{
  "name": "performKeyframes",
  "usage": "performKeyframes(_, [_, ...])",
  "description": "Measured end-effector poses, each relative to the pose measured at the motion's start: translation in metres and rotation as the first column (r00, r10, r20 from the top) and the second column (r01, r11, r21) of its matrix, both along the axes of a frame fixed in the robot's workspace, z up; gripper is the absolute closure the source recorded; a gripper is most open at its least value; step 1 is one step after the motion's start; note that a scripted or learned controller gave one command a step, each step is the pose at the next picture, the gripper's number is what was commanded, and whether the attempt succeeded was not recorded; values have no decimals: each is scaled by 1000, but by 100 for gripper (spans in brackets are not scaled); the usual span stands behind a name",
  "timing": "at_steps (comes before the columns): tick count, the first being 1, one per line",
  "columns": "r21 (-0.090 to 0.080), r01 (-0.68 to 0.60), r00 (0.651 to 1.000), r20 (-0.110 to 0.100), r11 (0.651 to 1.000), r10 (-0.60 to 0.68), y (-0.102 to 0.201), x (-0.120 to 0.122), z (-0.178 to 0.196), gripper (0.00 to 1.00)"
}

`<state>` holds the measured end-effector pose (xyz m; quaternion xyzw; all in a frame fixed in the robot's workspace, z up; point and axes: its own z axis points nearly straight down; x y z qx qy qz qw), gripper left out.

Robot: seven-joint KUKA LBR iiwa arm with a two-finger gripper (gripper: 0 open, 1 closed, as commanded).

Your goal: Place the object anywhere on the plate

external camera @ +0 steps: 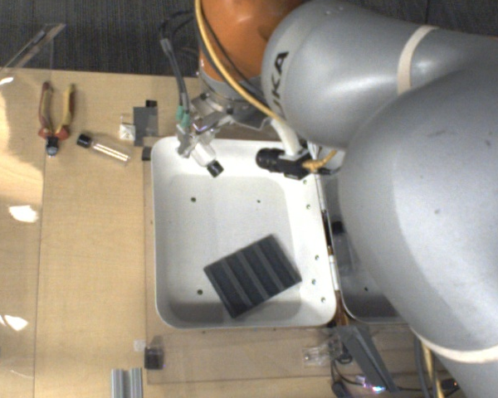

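- The gripper [201,154] is hanging over the far left corner of the left bin [170,247], its fingers [213,167] slightly spread and pinching nothing.
- The grey arm [373,73] is reaching in from the right, its orange band [236,11] sitting just above the wrist and a yellow cable looping around it.
- The dark ribbed object [251,275] is lying flat on the bin floor toward the near side, turned at a slant, well apart from the gripper.
- The arm's bulk is covering most of the right bin [361,305], leaving a near corner showing.
- Red-handled pliers [55,114] are lying on the wooden bench [83,264] at far left, with a small clear tube [104,147] just beside them.
- A small black block [154,356] is sitting on the bench near the bin's near left corner.
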<state>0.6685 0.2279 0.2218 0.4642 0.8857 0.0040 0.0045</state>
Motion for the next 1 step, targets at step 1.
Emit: performKeyframes(1, [1,-5,1000,6,1000,5,2,1,12,100])
